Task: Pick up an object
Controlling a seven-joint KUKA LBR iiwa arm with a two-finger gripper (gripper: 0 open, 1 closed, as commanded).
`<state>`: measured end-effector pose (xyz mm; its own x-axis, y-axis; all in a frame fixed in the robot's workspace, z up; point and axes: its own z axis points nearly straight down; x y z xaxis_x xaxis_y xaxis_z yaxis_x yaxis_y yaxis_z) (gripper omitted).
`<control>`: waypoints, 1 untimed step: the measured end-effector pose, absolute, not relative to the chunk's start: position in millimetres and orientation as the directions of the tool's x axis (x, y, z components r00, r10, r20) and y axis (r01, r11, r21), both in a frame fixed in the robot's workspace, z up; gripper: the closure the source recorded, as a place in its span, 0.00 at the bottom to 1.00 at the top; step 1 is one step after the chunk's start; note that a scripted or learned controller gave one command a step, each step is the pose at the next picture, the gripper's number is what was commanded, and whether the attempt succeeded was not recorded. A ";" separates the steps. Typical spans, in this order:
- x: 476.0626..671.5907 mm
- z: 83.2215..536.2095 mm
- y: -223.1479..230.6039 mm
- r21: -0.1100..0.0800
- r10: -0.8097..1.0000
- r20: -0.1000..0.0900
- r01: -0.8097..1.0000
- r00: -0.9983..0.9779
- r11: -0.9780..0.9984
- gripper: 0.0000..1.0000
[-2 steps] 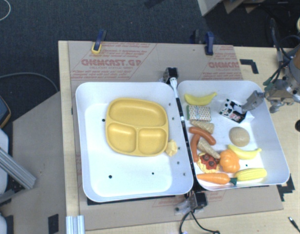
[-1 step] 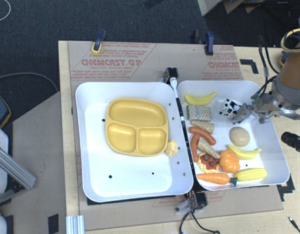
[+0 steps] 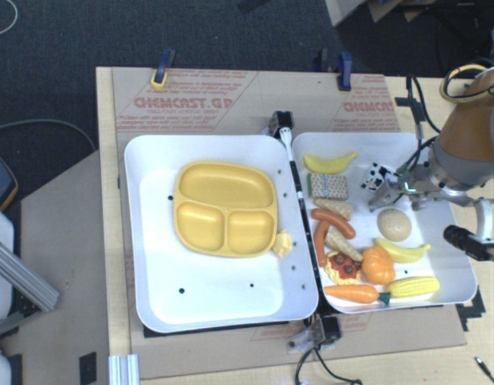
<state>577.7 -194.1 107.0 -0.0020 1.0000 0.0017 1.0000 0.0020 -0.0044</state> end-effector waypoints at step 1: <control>577.8 84.1 -193.4 -0.003 1.000 0.001 1.000 -0.001 0.001 0.00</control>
<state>577.8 -193.4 84.1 -0.0008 1.0000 0.0009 1.0000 0.0008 -0.0026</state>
